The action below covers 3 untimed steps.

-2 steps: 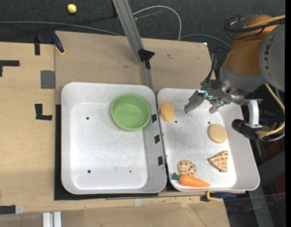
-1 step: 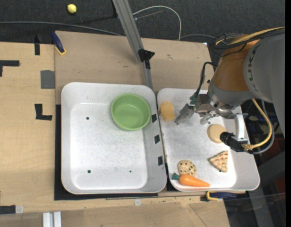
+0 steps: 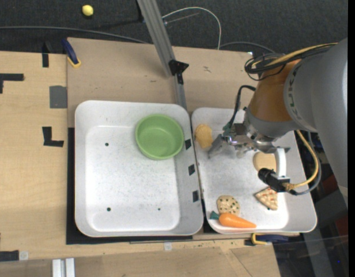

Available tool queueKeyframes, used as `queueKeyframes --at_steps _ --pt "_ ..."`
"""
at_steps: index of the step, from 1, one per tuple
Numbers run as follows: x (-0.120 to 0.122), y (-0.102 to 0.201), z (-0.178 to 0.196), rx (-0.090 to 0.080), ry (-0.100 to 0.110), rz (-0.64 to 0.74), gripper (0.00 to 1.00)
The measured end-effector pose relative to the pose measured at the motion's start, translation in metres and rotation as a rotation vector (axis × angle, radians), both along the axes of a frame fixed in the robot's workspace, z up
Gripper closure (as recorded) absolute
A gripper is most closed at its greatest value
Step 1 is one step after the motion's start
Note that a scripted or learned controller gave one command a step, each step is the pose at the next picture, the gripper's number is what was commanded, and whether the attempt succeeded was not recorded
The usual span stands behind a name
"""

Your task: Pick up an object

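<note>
In the right bin (image 3: 298, 221) lie a yellowish lemon-like piece (image 3: 204, 135) at the upper left, a speckled cookie (image 3: 227, 203), an orange carrot (image 3: 237, 221) by the front wall, a pizza slice (image 3: 268, 198) and a pale round piece (image 3: 264, 160) partly under the arm. My gripper (image 3: 219, 141) hangs low in that bin's upper half, just right of the yellowish piece. It is open, with one grey finger (image 3: 215, 149) splayed toward the lower left and nothing between the fingers.
The left bin (image 3: 97, 212) holds a green bowl (image 3: 159, 135) near its upper right corner. A metal pole (image 3: 157, 30) slants down to the divider between the bins. Cables (image 3: 307, 172) loop along the arm's right side.
</note>
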<state>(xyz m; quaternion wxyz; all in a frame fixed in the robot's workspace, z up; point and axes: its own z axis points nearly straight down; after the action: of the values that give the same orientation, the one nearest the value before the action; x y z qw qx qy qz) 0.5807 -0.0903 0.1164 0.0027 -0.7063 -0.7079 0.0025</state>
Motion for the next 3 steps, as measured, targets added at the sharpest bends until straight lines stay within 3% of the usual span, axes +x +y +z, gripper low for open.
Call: queueKeyframes --at_steps 1,2,3 --pt "0.000 0.001 -0.028 -0.002 -0.006 0.000 0.00" --pt "0.000 0.001 -0.018 0.000 -0.005 0.001 1.00" --pt "0.007 -0.006 0.032 -0.001 -0.010 -0.001 1.00"
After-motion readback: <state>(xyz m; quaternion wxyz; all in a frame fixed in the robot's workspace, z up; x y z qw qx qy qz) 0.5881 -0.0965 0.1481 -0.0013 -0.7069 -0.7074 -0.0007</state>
